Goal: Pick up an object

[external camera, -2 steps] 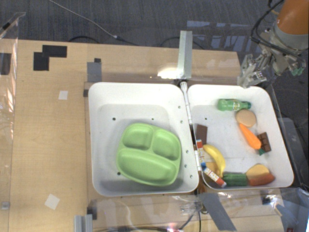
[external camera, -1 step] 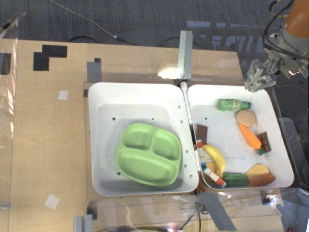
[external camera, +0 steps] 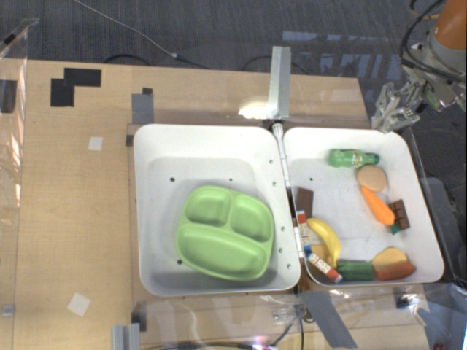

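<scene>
Wooden surface [external camera: 73,217] carries two white bins. The left bin [external camera: 157,152] holds a green divided plate [external camera: 225,232]. The right bin [external camera: 325,188] has a green bottle [external camera: 352,158] far, carrot [external camera: 377,205] mid-right, banana [external camera: 325,239] near-left. The gripper [external camera: 394,111] hovers beyond the bin's far-right corner, fingers spread, gripping nothing.

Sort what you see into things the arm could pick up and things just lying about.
For the job: green bottle, carrot, banana, green divided plate, gripper, which hangs above the right bin's far corner.

Just there: left bin, black tape marks, metal post.
</scene>
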Controlling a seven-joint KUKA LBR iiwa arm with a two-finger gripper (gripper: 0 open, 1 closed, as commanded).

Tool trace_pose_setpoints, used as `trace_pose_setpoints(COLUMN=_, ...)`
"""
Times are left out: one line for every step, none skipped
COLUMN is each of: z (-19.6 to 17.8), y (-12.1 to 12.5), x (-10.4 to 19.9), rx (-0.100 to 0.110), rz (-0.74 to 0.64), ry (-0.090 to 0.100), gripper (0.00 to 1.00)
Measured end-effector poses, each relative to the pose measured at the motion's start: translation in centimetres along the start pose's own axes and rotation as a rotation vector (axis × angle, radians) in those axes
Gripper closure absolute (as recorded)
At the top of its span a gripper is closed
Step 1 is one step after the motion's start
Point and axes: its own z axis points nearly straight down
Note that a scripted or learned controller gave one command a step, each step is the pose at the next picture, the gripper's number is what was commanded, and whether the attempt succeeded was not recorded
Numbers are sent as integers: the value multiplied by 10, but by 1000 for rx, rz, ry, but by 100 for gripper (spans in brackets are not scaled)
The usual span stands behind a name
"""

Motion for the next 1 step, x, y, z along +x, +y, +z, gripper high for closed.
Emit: trace_pose_setpoints(z=-14, y=-1, x=-3, rx=6, rz=1, ry=-11, gripper=100)
